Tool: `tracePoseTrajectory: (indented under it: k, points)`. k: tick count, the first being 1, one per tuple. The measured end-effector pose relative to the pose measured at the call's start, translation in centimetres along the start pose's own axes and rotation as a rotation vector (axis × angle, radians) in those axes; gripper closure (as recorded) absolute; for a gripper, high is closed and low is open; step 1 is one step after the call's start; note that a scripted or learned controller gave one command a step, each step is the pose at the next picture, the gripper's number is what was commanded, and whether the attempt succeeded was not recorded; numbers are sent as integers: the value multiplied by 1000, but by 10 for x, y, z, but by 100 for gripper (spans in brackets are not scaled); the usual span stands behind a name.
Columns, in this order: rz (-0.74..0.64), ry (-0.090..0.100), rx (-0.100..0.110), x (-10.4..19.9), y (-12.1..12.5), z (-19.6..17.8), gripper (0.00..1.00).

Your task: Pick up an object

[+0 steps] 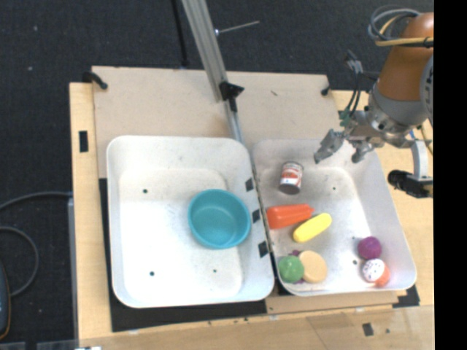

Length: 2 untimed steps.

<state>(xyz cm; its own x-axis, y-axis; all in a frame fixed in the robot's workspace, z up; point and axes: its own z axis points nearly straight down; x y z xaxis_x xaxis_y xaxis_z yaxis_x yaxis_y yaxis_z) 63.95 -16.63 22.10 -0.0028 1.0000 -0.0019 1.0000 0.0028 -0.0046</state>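
Observation:
My gripper (344, 150) hangs open over the far edge of the right bin (379, 188), its two fingers spread with nothing between them. Below and left of it a small can (291, 176) with a red label lies in the bin. Further toward the front lie an orange carrot (288, 215) and a yellow piece (311, 227). At the front of the bin sit a green ball (291, 268), a tan round piece (314, 266), a purple ball (369, 248) and a speckled white and orange piece (374, 270).
The left bin (146, 195) holds a blue bowl (218, 218). A metal pole (208, 46) slants up from the bins' shared edge at the back. The bench edge runs close along the front and right.

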Motion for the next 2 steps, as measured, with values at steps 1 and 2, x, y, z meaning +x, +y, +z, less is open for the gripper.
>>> tracePoseTrajectory:
  k: [1,2]
  points:
    - [2,0,1,2,-1,63,0]
    - [3,0,-1,1,-1,116,0]
